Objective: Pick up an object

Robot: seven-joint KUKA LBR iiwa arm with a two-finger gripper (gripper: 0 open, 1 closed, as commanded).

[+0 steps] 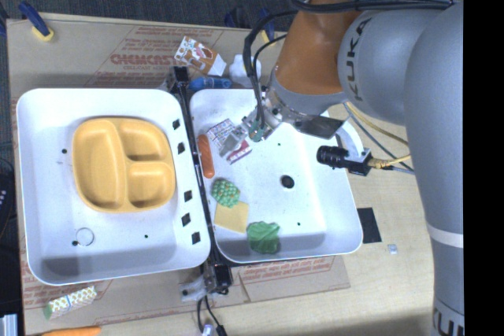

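Two white bins sit side by side on the bench; the left bin (31, 169) holds a yellow divided tray (124, 163). In the right bin (331, 201), the jaws (256, 130) hang just right of a red-and-white packet (226, 139); whether they are parted or closed cannot be told. Left of the packet lies an orange sausage (206, 156). Below it sit a green spotted ball (225, 191), a yellow cheese slice (232, 217) and a green leafy piece (263, 237).

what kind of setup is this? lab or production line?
Most likely a robotics lab bench for pick tests, not a production line. A KUKA arm reaches over two white bins set on flattened cardboard, the right-hand one holding toy food such as a hot dog, with loose cables alongside.
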